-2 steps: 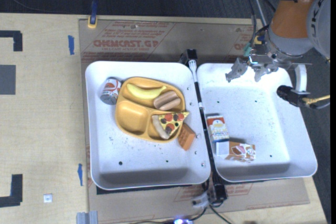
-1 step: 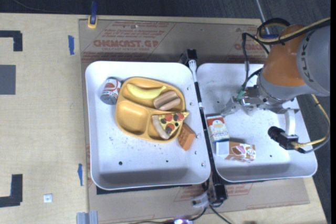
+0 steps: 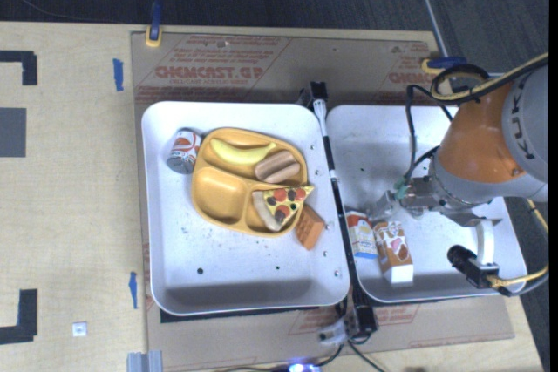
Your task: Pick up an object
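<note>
Nearest, 2 small cartons (image 3: 384, 246) lie in the right bin (image 3: 366, 135), gripper (image 3: 397, 198) just above them; jaw state unclear

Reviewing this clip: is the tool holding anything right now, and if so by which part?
It cannot be told. The tool sits low in the right bin, beside the small cartons, but the arm hides whether anything is gripped.

arm (image 3: 488, 148): reaching in from right | tool (image 3: 394, 198): lowered, low
</note>
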Tool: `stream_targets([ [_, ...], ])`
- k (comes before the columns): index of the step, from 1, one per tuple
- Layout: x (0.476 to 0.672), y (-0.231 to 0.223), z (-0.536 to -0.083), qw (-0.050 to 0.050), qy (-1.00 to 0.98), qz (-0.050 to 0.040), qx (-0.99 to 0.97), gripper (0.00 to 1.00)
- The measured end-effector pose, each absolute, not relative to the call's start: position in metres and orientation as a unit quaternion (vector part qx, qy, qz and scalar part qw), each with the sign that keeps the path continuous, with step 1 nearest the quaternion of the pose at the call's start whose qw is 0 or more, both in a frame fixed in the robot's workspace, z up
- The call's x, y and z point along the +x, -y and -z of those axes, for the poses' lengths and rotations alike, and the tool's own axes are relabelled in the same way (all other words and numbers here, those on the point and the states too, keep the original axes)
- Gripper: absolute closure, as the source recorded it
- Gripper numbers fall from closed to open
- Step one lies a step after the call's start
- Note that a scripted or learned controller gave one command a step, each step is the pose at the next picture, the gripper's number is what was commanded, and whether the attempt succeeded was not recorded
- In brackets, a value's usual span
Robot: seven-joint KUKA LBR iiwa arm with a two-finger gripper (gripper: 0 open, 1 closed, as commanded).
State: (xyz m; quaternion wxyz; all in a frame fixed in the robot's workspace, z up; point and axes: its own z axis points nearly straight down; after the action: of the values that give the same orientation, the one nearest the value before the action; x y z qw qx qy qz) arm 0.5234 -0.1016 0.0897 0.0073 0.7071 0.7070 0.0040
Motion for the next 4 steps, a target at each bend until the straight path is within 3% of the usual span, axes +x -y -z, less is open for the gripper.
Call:
stream_targets([
  [1, 0.485, 0.096, -0.090, 0.009, -0.707, -0.0051, 0.707, 0.00],
  [2, 0.485, 0.095, -0.090, 0.011, -0.706, -0.0045, 0.708, 0.00],
  [3, 0.487, 0.098, -0.101, 0.017, -0.705, -0.0046, 0.709, 1.00],
  [4, 0.486, 0.099, -0.101, 0.017, -0.705, -0.0036, 0.709, 0.00],
])
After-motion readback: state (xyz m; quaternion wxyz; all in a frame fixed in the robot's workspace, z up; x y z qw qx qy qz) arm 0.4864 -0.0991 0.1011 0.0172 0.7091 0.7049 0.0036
